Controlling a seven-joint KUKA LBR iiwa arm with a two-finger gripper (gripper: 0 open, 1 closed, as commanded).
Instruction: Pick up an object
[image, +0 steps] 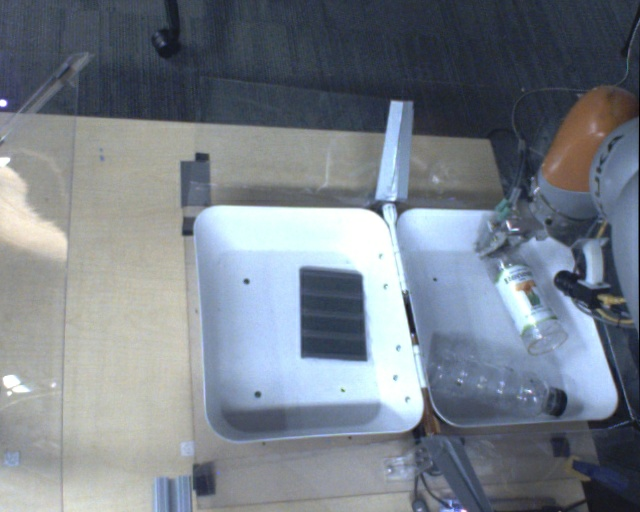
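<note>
Arm over the right bin, hand at the top of a small bottle.

The hand sits low in the right bin, at the upper end of a small clear bottle with a green-and-white label; whether it grips the bottle I cannot tell. A larger clear plastic bottle with a dark cap lies along the bin's near wall. The left bin holds a flat dark ribbed block. Both bins rest on the wooden surface.

You have a small clear bottle with a white, green and orange label lying tilted in the right bin, and a larger clear bottle, dark-capped, on its side near the front wall.
</note>
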